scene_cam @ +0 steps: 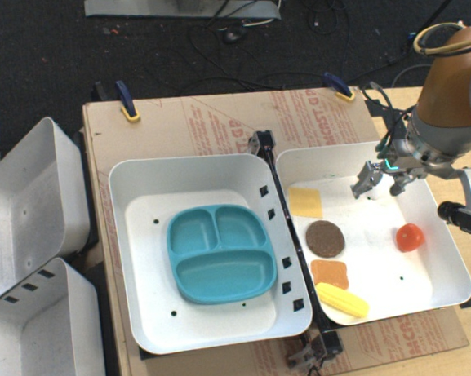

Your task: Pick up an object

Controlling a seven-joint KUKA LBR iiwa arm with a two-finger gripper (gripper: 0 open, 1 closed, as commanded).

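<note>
While our gripper (380, 180) hangs over the upper part of the right bin (449, 283) with fingers spread and nothing between them, we judge ourselves in the approach step. Next we must pick a target and descend. The tomato (409, 237) lies just below us, the brown disc (325, 238) farther left.

Single fixed overhead camera, slanted down on both bins (133, 233).
</note>
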